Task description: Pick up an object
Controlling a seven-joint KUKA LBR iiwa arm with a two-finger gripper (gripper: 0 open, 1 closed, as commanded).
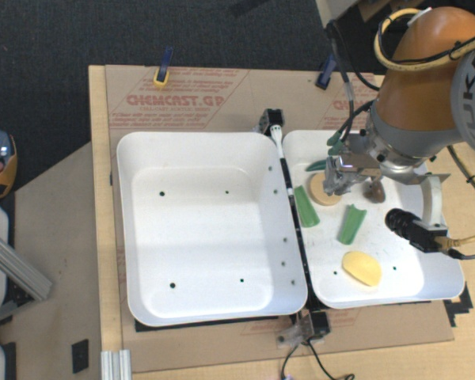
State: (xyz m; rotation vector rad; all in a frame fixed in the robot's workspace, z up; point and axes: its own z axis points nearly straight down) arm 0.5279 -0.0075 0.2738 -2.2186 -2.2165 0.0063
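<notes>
Yellow lemon-like object (362, 268) below gripper (338, 185), right bin (427, 287).

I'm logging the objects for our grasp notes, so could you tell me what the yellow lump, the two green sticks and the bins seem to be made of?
Yellow lump: likely soft foam or plastic; matte, rounded, no glare.
Green sticks: probably moulded plastic or foam; flat uniform colour, clean edges.
Right bin and left bin: seemingly thin formed plastic; smooth white, rounded corners, slight sheen.

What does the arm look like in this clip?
The arm has a bulbous orange band above a grey wrist, with a yellow cable looped on top and dark cables alongside. The gripper below is bare silver metal, a small mechanical assembly.
</notes>
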